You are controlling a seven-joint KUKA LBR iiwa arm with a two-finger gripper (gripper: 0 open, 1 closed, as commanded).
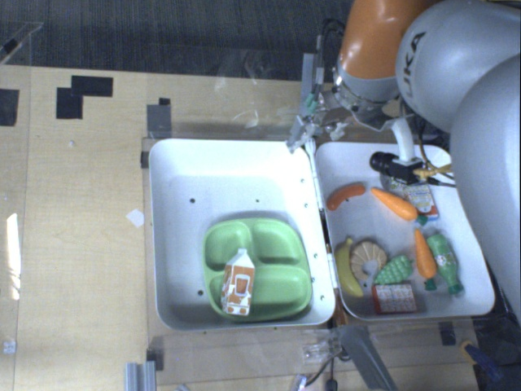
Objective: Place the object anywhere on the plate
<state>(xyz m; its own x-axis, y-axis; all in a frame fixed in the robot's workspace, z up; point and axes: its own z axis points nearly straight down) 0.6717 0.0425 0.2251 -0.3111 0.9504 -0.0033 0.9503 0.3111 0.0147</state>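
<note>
Small carton [238, 292] lies on the green plate [269, 247] in the left bin [175, 218], over the plate's near-left compartment, tilted, one end hanging toward the rim; looks like the placing is done, or nearly so. Gripper [313, 125] sits up at the far end of the rim between the two bins, well apart from the carton; nothing visible between its tips, but can't tell if they're wide or narrow, too small & blurred.

To finish well, I'd say: lift straight, clear of the bin walls; don't sweep low across the plate, or that light carton gets nudged off its ledge.

Materials: plate is glossy moulded plastic w/ rounded divided wells; carton is printed card, orange & white, boxy w/ a peaked top; bins are smooth, white, shallow. Right bin [480, 300] holds toy food: sausage [346, 194], carrot [394, 204], banana [348, 269], green bottle [444, 261], all shiny & rounded, likely slippery.
</note>
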